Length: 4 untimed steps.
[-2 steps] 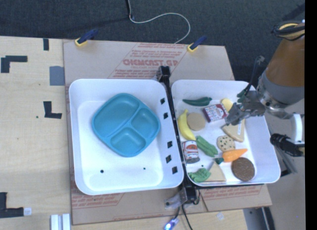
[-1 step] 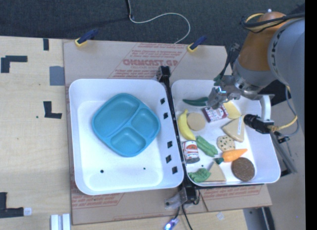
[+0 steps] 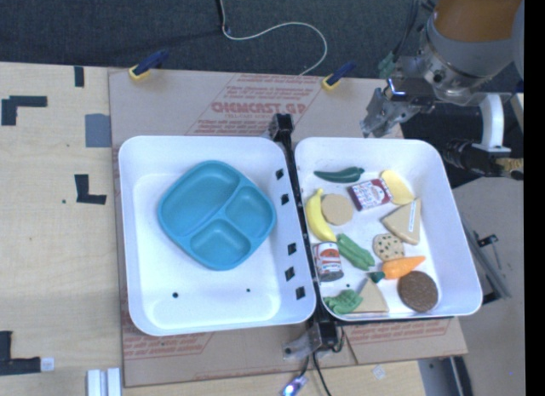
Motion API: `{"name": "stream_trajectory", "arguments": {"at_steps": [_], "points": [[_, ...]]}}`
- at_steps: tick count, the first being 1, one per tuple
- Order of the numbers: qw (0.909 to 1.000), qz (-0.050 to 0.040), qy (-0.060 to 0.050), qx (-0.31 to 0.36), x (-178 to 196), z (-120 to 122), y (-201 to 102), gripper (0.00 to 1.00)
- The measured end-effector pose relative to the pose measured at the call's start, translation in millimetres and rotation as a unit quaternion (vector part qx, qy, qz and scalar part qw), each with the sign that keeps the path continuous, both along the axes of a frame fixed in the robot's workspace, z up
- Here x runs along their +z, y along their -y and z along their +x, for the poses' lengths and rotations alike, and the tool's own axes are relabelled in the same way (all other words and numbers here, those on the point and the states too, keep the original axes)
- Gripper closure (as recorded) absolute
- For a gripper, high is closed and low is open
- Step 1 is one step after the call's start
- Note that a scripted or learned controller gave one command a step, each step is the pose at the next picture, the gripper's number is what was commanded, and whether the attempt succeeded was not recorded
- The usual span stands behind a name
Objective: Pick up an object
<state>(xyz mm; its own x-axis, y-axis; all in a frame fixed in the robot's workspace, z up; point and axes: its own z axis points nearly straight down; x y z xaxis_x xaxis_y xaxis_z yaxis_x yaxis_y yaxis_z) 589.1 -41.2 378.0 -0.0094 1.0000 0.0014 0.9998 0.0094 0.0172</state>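
Overhead, your gripper (image 3: 381,120) hangs above the far rim of the right bin (image 3: 450,183), outside its clutter and gripping nothing; whether the jaws are parted or pressed together cannot be told from this slant. The task names no single item, so you have a choice among the toy foods crowding that bin: a yellow banana (image 3: 319,215) along the left wall, a green chili (image 3: 339,175) at the far side, a small red-labelled packet (image 3: 369,193) beside a yellow piece (image 3: 396,186), a tan wedge (image 3: 403,222), a speckled cookie (image 3: 387,244), an orange carrot (image 3: 400,267), a dark brown disc (image 3: 418,290) and a little can (image 3: 328,261) against the divider. All look like light moulded plastic, judged stiff and smooth, so expect them to skate away under a glancing touch rather than deform. You would do best, it seems, to take long things across their narrow middle: the banana at mid-curve, or the carrot across its thick end, where the jaws can straddle it. Flat pieces such as the cookie, the disc and the wedge lie low on the floor and offer little edge to pinch. The can appears tipped against the wall, leaving poor room for one jaw. Neighbours touch or nearly touch throughout, so a descent could nudge them. The left bin (image 3: 136,215) holds a blue divided plate (image 3: 218,214), well apart from the arm, on the desk (image 3: 51,241).
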Motion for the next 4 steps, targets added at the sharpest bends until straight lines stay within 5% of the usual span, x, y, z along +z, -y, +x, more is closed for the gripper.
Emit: {"name": "stream_trajectory", "arguments": {"at_steps": [1, 2, 3, 4], "points": [[0.9999, -0.0001, -0.014, -0.003, -92, -39, -36, 1.00], [0.9999, -0.0003, -0.015, -0.004, -143, -110, -53, 1.00], [0.9999, -0.0014, -0.010, -0.004, -172, -75, -57, 1.00], [1.0000, -0.0007, -0.003, -0.005, -29, -106, -29, 1.00]]}}
